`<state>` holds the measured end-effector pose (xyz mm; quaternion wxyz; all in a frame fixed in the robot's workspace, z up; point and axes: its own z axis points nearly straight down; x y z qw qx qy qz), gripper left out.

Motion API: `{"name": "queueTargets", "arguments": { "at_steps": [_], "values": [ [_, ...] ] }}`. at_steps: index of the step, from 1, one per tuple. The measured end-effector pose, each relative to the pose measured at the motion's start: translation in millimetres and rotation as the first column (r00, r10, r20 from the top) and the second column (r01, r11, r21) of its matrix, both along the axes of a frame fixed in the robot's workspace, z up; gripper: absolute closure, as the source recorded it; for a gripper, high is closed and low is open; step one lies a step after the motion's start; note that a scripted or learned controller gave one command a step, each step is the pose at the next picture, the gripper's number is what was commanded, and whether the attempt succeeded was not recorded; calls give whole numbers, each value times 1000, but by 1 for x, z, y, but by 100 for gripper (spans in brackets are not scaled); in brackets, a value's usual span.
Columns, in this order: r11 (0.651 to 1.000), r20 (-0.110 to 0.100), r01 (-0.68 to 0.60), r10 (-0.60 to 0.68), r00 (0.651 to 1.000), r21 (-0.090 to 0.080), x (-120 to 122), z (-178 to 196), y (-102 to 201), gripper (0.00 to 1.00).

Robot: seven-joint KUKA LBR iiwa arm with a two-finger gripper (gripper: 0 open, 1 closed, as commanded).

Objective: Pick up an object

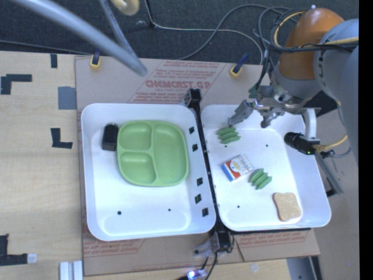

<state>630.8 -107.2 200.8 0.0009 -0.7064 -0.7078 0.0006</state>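
Note:
My gripper point(254, 116) hangs over the far edge of the right bin point(303, 174), its two fingers spread apart with nothing between them. A green pea pod point(228, 135) lies just left of and below the fingertips. Further toward the front lie a small red, white and blue carton point(236, 168), a second green pea pod point(259, 178) and a tan slice of bread point(287, 206).
The left bin point(99, 209) holds a green divided plate point(154, 153) with a small black block point(109, 137) at its left. Black clips run down the seam between the bins. Cables loop behind the bins near the arm's orange band point(303, 42).

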Motion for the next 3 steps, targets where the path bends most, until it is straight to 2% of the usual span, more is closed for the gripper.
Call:
{"name": "queueTargets", "arguments": {
  "at_steps": [2, 3],
  "values": [
    [1000, -2, 0, 0, 1000, -2, 10, -90, 1, 0],
    [1000, 0, -1, 1, 1000, -2, 10, -117, 1, 0]
  ]
}}
